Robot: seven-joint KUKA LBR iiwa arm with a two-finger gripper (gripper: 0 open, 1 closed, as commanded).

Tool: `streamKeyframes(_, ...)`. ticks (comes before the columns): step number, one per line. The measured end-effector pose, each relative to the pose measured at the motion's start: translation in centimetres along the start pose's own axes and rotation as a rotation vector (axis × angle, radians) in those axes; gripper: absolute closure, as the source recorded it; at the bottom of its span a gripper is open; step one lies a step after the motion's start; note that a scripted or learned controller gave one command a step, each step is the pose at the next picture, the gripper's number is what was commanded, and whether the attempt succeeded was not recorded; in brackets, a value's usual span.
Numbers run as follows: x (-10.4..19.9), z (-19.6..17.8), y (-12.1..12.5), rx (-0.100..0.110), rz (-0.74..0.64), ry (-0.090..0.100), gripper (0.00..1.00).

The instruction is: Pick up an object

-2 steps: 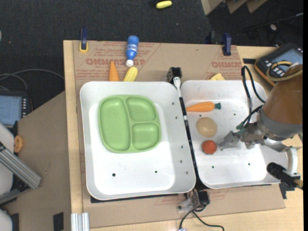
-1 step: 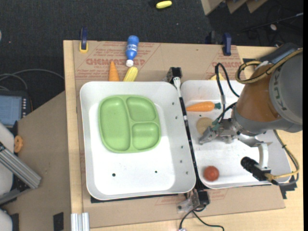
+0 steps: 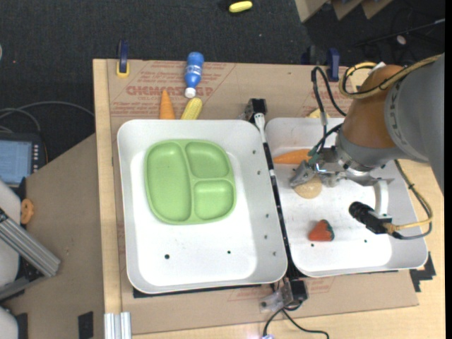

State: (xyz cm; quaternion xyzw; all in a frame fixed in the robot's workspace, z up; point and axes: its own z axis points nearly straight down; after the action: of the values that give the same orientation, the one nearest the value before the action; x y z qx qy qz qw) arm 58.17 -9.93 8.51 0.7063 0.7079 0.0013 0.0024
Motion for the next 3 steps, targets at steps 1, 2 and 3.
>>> streamKeyframes(1,0.1,0.04,1.54,0.001,0.001,0.0,0.0)
streamKeyframes(2,0.19,0.05,2.52,0.002,0.001,0.001,0.0)
streamKeyframes(3,0.2,0.05,2.48,0.003,0.001,0.0,0.0)
